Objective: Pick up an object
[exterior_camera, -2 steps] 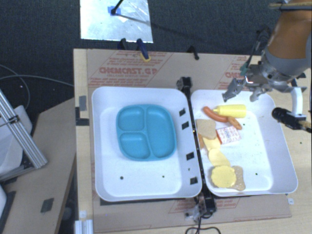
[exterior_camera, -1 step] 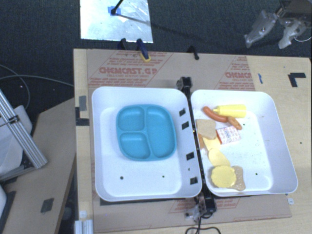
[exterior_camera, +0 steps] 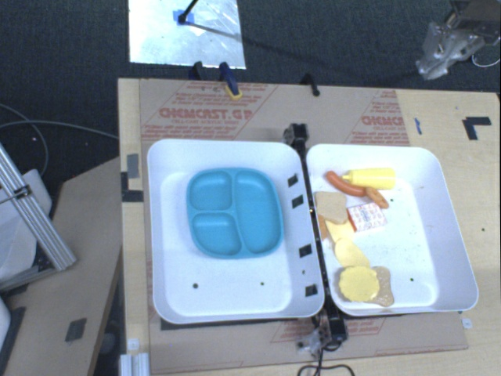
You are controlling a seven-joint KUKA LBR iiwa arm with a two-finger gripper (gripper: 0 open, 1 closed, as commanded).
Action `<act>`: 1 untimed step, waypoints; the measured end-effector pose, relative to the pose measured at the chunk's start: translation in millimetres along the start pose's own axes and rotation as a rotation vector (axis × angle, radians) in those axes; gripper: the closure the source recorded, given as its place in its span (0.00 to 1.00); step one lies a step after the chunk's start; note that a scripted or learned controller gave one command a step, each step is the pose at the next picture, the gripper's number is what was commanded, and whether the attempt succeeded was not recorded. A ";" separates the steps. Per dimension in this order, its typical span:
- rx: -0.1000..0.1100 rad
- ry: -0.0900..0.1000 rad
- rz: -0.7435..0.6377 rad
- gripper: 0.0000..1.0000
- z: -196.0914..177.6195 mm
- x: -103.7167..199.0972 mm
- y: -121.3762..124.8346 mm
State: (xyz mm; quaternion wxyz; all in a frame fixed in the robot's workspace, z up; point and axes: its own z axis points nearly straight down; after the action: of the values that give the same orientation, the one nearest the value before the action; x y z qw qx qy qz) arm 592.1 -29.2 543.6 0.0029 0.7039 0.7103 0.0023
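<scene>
Two white bins sit side by side on your counter (exterior_camera: pixel 235 104). The left bin (exterior_camera: pixel 168 233) holds a blue divided plate (exterior_camera: pixel 233 212). The right bin (exterior_camera: pixel 438 233) holds the candidates: a hot dog (exterior_camera: pixel 356 188), a yellow block (exterior_camera: pixel 373 178), a red-and-white packet (exterior_camera: pixel 366 217) and yellow slices (exterior_camera: pixel 356 280), crowded toward nine o'clock, likely just where they were dropped. The claw (exterior_camera: pixel 450 41) hangs at one o'clock, off the bins; you cannot tell its state. Dark carpet surrounds everything.

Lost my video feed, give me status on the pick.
Gripper up at far right corner, off the bins. Food pieces, yellow bottle in right bin, untouched. Blue tray in left bin. Nothing blocking.
</scene>
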 end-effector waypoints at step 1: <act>0.009 0.001 0.010 1.00 36.1 -17.9 -63.1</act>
State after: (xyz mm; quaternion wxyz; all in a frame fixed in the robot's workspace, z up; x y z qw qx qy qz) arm 529.4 -47.8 507.1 -0.0009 0.7074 0.7068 -0.0005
